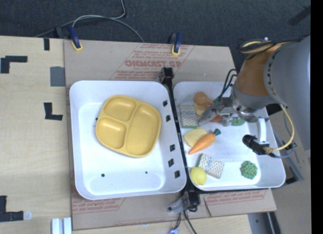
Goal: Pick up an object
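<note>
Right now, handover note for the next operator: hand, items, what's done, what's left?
Hand: low in the right bin, at its upper left by the orange ball. Can't tell if the fingers are open or shut, and nothing is visibly held.
Right bin items: carrot, pale yellow wedge, lemon, broccoli, patterned packet, another packet at the left wall.
Left bin: yellow divided plate.
Done: hand is down among the items.
Left: grip one item and lift it.
</note>
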